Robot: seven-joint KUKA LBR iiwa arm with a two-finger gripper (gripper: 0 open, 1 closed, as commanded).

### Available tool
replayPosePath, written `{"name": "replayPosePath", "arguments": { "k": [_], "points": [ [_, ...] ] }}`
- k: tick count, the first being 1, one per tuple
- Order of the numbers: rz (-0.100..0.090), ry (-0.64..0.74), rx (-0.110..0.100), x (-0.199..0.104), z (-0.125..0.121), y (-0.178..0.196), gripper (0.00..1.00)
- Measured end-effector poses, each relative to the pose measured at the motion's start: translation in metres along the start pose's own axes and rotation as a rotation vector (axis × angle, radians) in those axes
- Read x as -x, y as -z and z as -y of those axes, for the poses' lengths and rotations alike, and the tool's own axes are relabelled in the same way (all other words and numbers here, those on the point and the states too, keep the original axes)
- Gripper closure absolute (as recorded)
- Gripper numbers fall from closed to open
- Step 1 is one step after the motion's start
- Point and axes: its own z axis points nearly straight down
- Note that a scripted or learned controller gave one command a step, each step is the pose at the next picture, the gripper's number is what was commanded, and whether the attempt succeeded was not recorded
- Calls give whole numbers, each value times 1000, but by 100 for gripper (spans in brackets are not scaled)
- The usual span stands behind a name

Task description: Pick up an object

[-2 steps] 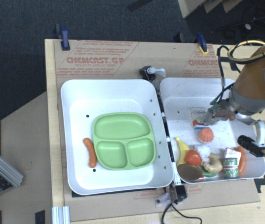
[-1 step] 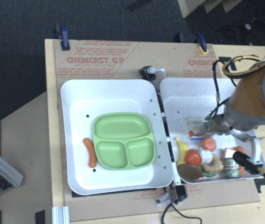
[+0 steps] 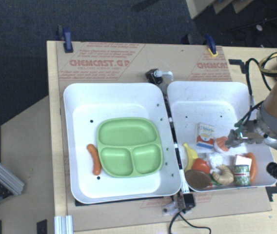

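Observation:
The right bin (image 3: 197,94) holds a heap of small items in its near half: a small white carton (image 3: 206,133), a yellow banana (image 3: 190,155), a red tomato (image 3: 201,165), a brown round piece (image 3: 197,179), a ginger-like beige piece (image 3: 223,174), a green-labelled can (image 3: 242,175) and a red-and-white item (image 3: 222,143). My gripper (image 3: 237,137) hangs low at the bin's right side, just right of the red-and-white item. The arm comes in from the right edge.
The left bin (image 3: 75,130) holds a green three-part plate (image 3: 128,146) and an orange sausage (image 3: 95,159) to its left. A black clip (image 3: 154,75) sits at the back between the bins. Blue clamps (image 3: 68,39) hold the cardboard base.

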Motion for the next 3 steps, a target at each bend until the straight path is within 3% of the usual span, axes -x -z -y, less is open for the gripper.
{"name": "replayPosePath", "arguments": {
  "k": [1, 2, 3],
  "points": [
    [-1, 7, 3, -13, -83, 27, 100],
    [-7, 6, -12, -63, -46, 7, 100],
    [-4, 2, -8, -60, -47, 9, 0]
  ]
}}
